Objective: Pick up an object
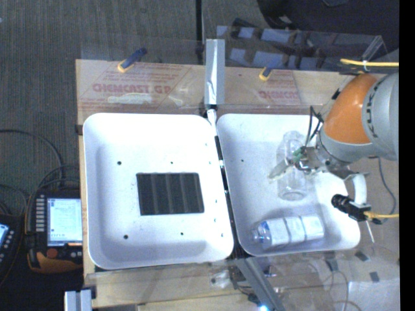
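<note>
Bench (149, 89) bearing two white bins (104, 141)

My arm (369, 118) reaches in from the right, its orange band bright above the grey wrist. The gripper (299, 157) hangs low, pointing leftward; I can't make out its state from here.
</note>
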Controlling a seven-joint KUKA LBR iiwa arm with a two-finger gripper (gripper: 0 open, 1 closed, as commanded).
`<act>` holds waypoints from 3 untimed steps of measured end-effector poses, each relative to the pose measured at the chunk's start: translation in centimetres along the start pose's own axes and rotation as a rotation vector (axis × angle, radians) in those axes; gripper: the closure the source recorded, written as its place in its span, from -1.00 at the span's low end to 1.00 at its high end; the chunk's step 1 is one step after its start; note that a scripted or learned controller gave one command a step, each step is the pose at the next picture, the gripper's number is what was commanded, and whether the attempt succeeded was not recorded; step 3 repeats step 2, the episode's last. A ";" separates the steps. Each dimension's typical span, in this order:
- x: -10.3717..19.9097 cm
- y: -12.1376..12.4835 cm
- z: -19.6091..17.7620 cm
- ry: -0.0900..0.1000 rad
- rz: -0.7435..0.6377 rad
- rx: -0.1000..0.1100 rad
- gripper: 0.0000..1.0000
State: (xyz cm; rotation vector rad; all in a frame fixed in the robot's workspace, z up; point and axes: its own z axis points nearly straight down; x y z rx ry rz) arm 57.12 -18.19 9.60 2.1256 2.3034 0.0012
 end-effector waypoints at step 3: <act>4.2 5.3 -9.0 0.004 -0.066 0.010 1.00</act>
